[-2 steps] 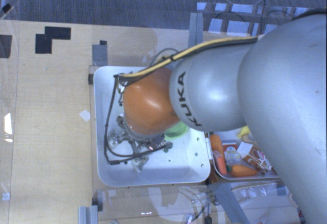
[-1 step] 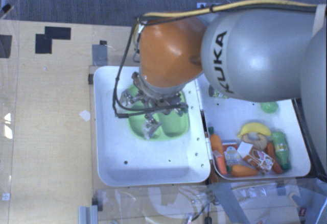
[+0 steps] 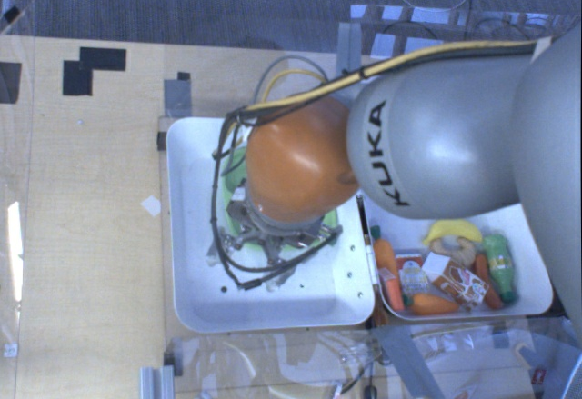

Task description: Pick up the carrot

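Note:
A carrot point(image 3: 386, 261) lies along the left wall of the right bin point(image 3: 536, 297), orange and tapered. A second orange carrot-like piece point(image 3: 435, 304) rests at that bin's front. My gripper point(image 3: 273, 243) points down into the left bin point(image 3: 195, 234), well to the left of the carrots. The orange band point(image 3: 296, 165) and the grey wrist above it hide most of it. Black cables loop around it.
The right bin also holds a banana point(image 3: 455, 231), a green item point(image 3: 498, 263) and printed packets point(image 3: 459, 284). Something green point(image 3: 235, 168) peeks out from under the arm in the left bin. The big grey arm link point(image 3: 455, 134) covers the right bin's back half.

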